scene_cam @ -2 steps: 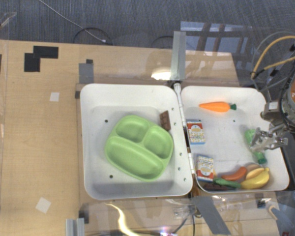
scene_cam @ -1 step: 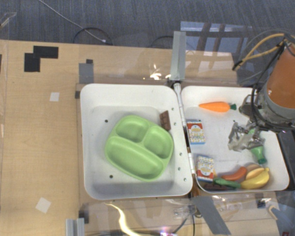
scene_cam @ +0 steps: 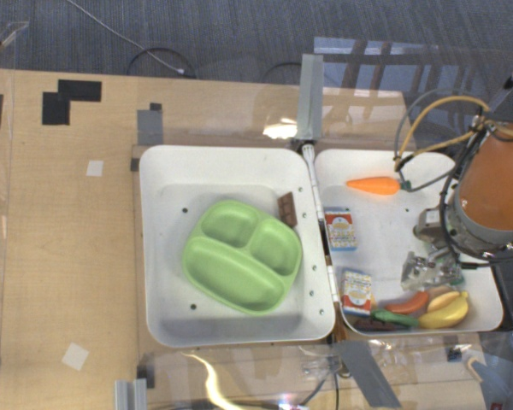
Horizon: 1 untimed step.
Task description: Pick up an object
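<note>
In the right bin (scene_cam: 385,229) lie an orange carrot (scene_cam: 373,186) at the back, a small blue and white box (scene_cam: 340,230) near the left wall, and a second small box (scene_cam: 357,292) toward the front. A red pepper (scene_cam: 408,302) and a yellow banana (scene_cam: 445,310) rest in the front right corner, with a dark green item (scene_cam: 385,319) beside them. My gripper (scene_cam: 429,272) hangs just above and behind the pepper and banana, on the right side of this bin. Nothing shows between its fingers.
The left bin (scene_cam: 167,229) holds a green divided plate (scene_cam: 242,255) and a small brown block (scene_cam: 286,210) against its right wall. A metal divider post (scene_cam: 310,101) stands behind the bins. Cables (scene_cam: 427,126) loop above the right bin's back edge.
</note>
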{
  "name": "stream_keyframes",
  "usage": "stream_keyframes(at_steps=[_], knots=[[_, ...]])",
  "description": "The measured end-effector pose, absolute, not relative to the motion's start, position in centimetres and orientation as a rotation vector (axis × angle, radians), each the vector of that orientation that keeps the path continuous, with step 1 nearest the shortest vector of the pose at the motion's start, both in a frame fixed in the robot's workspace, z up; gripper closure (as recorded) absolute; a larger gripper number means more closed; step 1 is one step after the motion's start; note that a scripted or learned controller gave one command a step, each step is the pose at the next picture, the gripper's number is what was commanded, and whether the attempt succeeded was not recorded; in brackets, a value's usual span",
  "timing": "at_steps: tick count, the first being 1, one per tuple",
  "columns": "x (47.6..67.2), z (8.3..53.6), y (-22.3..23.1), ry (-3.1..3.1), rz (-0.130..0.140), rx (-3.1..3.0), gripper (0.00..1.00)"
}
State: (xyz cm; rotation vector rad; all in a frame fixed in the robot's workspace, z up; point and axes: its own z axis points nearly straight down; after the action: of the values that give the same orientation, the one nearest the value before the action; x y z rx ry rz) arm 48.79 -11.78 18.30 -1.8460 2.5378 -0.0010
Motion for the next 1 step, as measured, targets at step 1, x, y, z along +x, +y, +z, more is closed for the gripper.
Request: stream_keyframes(at_steps=[1], knots=[[49.01,24.37,-1.69,2.557,-0.008,-1.801,1.00]])
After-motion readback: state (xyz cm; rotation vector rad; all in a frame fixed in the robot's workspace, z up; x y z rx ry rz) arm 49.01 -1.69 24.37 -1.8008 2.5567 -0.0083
